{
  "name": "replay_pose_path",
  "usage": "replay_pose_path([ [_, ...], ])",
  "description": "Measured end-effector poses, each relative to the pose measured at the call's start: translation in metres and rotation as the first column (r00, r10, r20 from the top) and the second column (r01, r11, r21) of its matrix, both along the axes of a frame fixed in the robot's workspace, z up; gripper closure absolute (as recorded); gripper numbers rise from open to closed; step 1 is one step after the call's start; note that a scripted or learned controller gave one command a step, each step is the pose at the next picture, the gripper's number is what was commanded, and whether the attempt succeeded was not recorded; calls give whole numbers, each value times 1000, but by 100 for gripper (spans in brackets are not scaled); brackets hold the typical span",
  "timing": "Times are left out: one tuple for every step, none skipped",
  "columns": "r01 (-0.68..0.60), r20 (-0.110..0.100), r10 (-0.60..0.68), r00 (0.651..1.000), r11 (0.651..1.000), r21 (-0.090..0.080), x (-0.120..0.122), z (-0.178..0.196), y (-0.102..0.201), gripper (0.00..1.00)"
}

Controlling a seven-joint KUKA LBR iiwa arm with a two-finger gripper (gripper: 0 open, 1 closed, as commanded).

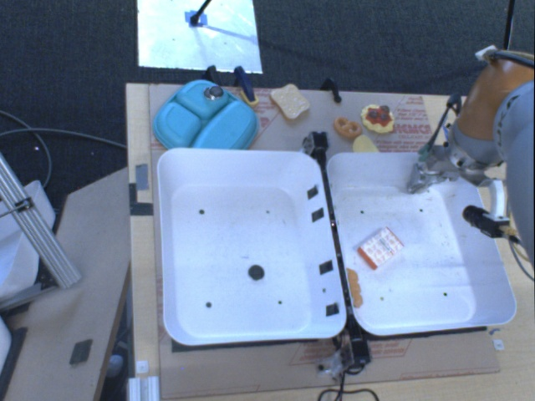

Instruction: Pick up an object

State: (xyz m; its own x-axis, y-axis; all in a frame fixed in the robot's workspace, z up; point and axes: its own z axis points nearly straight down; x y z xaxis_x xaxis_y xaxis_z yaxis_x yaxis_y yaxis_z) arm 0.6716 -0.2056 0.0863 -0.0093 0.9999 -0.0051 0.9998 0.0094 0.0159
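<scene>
Two white bins sat side by side. A dark disc (256,271) lay in the left bin (180,224). A red-and-white packet (380,248) lay mid right bin (435,299). The gripper (425,176) hovered at its far edge, grip unreadable.

The gripper (420,180) is hanging over the right bin's (493,303) upper edge, while a small red-and-white packet (380,247) is lying mid-bin, well apart from it.
</scene>
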Motion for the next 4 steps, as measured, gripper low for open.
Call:
replay_pose_path([
  [11,-5,-11,1000,1000,2,-123,3,24,100],
  [0,-6,0,1000,1000,3,-121,1,123,100],
  [-7,0,7,1000,1000,10,-76,105,236,100],
  [-1,-6,1,1000,1000,7,1,99,293,100],
])
